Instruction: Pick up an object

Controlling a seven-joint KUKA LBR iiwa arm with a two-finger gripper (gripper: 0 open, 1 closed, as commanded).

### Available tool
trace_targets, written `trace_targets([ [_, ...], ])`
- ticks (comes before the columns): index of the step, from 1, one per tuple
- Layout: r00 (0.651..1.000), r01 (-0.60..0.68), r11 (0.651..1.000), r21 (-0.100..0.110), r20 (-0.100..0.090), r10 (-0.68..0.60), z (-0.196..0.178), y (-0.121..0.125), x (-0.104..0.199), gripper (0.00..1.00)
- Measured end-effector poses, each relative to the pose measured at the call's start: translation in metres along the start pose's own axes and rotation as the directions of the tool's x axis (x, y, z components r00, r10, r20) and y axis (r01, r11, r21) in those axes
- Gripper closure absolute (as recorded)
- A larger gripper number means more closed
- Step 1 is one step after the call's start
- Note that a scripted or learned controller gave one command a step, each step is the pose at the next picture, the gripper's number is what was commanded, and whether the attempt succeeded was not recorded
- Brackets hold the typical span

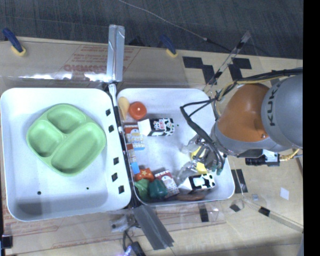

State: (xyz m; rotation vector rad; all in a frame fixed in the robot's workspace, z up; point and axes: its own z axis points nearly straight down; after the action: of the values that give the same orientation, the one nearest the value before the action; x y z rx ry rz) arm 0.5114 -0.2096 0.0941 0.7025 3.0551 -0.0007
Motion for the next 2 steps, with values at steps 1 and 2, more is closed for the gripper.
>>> trace_targets([
  [1, 1.000, 0.008, 1.000, -0.001, 0.005, -0.008, -0.011, 0.002, -0.002, 1.00],
  [2, 0.992, -0.123, 0.992, 0.000, -0.007, 0.123, 0.003, 0.071, -0.019, 1.00],
])
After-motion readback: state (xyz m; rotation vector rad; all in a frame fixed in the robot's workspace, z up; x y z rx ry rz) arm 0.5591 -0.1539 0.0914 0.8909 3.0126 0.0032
